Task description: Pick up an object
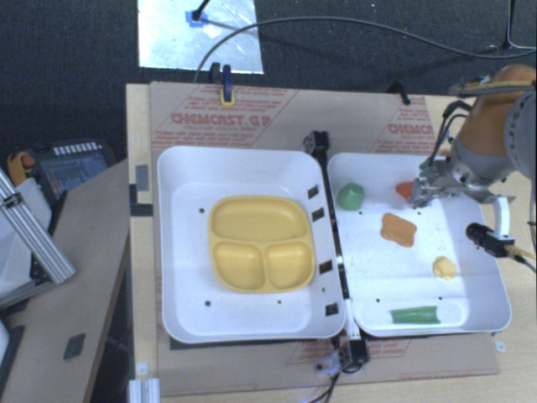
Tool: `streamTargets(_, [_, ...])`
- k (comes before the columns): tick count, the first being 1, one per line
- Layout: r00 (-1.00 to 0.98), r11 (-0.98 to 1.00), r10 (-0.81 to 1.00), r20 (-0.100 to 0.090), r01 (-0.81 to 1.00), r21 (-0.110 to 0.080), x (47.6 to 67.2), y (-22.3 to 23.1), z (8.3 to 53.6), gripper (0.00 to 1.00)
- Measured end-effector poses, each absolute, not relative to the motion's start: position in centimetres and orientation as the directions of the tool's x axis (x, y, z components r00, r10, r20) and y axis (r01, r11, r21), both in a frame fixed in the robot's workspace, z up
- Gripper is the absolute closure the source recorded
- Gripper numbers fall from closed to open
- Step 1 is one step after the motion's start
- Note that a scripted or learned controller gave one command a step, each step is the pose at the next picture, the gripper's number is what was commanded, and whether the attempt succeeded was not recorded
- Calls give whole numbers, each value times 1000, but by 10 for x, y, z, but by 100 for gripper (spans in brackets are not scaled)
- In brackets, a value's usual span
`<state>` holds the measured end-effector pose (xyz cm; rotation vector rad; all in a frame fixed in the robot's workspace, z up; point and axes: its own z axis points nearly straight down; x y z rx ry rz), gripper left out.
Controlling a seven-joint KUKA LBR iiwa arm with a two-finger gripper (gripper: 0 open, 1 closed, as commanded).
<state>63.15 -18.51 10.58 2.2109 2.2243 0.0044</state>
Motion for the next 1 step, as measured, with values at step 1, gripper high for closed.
streamTargets(1, [-4, 4, 1000, -2, 1000, 7, 634, -189, 151, 100])
